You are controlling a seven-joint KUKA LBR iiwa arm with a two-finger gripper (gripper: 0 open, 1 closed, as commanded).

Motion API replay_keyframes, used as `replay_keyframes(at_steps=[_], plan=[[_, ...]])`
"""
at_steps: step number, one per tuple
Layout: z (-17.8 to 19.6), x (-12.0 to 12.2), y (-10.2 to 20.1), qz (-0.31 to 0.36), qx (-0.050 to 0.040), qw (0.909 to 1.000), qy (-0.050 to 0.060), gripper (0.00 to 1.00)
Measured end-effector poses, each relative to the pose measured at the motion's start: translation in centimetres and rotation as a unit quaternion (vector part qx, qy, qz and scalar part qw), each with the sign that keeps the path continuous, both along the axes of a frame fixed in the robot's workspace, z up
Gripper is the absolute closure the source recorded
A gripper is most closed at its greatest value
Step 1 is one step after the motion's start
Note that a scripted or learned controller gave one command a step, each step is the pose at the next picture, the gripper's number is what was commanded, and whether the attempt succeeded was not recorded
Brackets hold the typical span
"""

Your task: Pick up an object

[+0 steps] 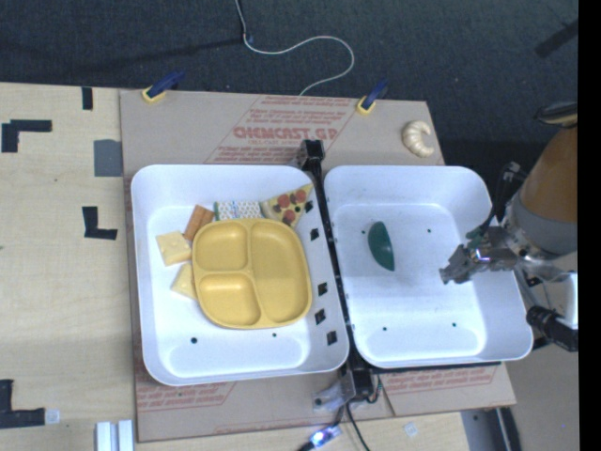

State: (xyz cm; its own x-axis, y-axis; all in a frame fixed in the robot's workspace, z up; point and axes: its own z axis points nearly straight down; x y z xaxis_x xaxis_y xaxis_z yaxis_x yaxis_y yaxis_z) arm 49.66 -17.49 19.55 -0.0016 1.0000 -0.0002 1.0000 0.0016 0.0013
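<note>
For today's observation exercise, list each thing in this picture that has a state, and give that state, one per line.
Green oval object: lying loose in the right white bin, apart from the hand.
Hand: low at the right bin's right side, holding nothing visible.
Yellow divided plastic plate: flat in the left white bin, overlapping small flat pieces.

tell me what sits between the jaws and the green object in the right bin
Nothing: in the camera view, only bare white bin floor lies between the gripper and the green object.
</note>
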Motion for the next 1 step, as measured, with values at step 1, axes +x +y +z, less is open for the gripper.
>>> replay_keyframes(at_steps=[1], plan=[[3.05, 0.08, 0.07, 0.000, 0.0000, 1.0000, 0.000, 1.00]])
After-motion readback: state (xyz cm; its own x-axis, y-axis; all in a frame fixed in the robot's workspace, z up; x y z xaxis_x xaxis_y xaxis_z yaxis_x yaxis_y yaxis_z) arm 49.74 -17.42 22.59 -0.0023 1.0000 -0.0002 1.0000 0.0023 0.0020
